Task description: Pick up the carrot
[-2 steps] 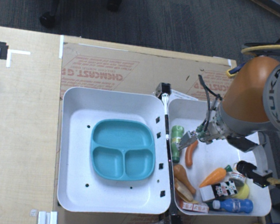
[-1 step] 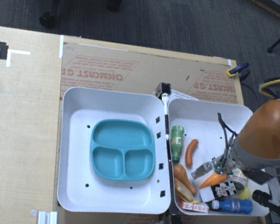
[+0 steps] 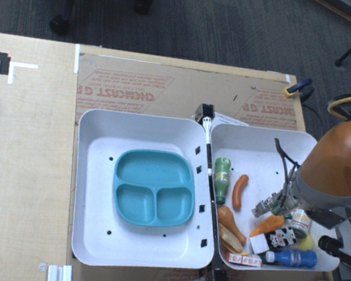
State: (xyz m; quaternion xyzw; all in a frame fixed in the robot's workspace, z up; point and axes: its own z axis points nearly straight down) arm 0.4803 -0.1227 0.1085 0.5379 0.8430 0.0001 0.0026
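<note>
The orange carrot (image 3: 267, 226) lies in the right bin (image 3: 260, 146), near its front right, pointing down-left. My gripper (image 3: 268, 208) hangs right over the carrot's upper end, just behind it in the view. Whether it touches the carrot is unclear. The arm's orange band (image 3: 336, 164) covers the bin's right side.
Around the carrot lie a green bottle (image 3: 221, 178), a red sausage (image 3: 239, 192), a brown drumstick (image 3: 229, 219), a blue bottle (image 3: 292, 258) and small packets. The left bin (image 3: 87, 221) holds a teal divided plate (image 3: 154, 188). A divider rail (image 3: 207, 165) separates the bins.
</note>
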